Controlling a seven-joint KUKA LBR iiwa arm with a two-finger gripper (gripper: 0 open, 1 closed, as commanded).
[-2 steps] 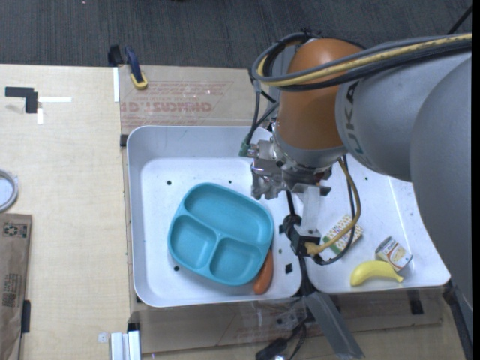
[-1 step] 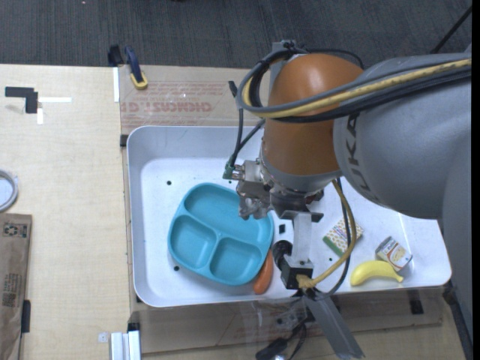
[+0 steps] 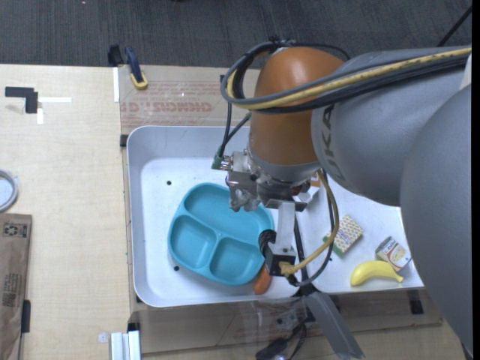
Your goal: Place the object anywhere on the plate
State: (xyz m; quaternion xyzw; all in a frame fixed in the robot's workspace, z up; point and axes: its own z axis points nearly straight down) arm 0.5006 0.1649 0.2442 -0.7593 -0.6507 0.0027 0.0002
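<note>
The gripper (image 3: 244, 192) hung over the blue divided plate (image 3: 214, 242), seemingly positioned for a drop; whether it held anything could not be told. A small orange object (image 3: 261, 282) lay nearer the camera than the gripper, at the plate's rim.

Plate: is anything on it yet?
Empty where visible: the blue plate shows bare compartments; the arm hides its right edge, so cannot tell there.

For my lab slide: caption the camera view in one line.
Grey arm hangs over a blue divided plate in a white bin; a banana lies further right.
</note>
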